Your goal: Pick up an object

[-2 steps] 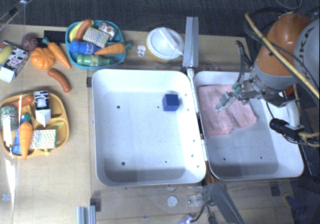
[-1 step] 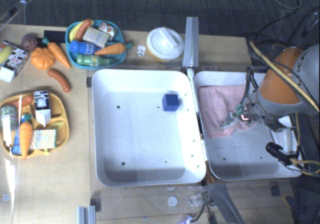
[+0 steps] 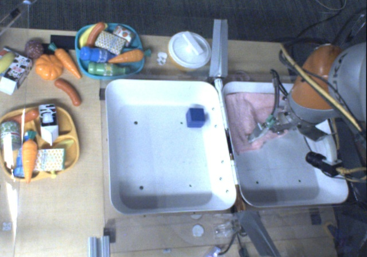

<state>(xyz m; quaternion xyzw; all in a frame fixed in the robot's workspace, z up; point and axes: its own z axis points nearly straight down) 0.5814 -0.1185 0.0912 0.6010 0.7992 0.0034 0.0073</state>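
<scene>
A small blue cube lies in the left bin, toward its upper right. A pink cloth is spread in the upper left part of the right bin. My gripper reaches in from the right and sits low over the cloth's lower right edge, seemingly touching the fabric. The grey arm with its orange band hangs over the right bin's right side and hides part of it.
A white lidded bowl and a blue bowl of toy food stand behind the left bin. A yellow plate of toy food, a toy pumpkin and a sausage lie to the left. Cables trail at the right.
</scene>
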